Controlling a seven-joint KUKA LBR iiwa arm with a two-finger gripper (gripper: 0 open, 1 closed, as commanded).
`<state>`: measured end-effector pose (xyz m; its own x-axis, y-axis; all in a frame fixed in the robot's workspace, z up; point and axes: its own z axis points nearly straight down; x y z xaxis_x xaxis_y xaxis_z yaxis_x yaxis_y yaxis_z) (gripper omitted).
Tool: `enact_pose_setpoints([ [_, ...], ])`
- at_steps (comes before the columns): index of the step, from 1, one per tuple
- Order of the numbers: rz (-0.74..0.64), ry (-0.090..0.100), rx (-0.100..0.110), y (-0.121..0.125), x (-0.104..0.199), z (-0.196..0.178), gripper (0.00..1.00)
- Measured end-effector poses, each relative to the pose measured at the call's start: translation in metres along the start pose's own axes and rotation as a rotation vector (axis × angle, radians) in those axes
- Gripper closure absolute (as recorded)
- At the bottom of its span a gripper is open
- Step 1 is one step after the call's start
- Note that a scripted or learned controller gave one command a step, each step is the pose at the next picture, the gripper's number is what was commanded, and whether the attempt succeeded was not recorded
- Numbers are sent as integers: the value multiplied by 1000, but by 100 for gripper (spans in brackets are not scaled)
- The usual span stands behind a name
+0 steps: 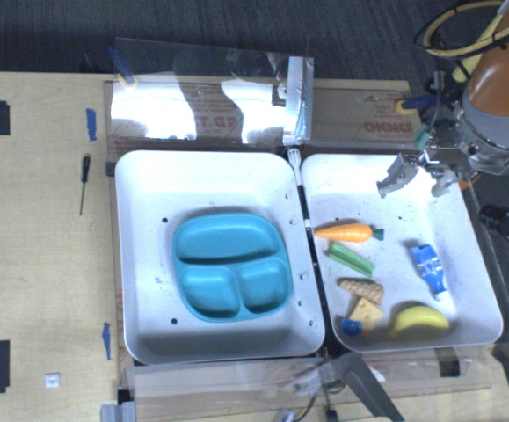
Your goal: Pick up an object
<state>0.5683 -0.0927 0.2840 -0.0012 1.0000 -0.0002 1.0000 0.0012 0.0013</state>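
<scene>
My gripper (419, 181) hangs over the back right part of the right bin (478, 275), open, its two fingers spread with nothing between them. In front of it, lower in the bin, lie an orange carrot (346, 232), a green pea pod (349, 258), a brown waffle cone (361, 288), a tan wedge (366, 310) with a small blue piece (351, 327) beside it, a yellow banana (419, 319) and a blue bottle (428, 269). The carrot is the nearest of them, to the gripper's front left.
The left bin (140, 236) holds a blue divided plate (232, 264). A clear upright panel (201, 95) with a metal post (296, 99) stands behind both bins. Yellow cables (465, 25) loop above the arm's orange band (500, 82) at the top right.
</scene>
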Motion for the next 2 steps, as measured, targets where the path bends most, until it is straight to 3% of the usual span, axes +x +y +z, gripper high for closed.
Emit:
enact_pose_setpoints([
  [1, -11, -1, 8, -53, -97, 90, 0],
  [2, -214, -2, -6, -51, -98, 196, 0],
])
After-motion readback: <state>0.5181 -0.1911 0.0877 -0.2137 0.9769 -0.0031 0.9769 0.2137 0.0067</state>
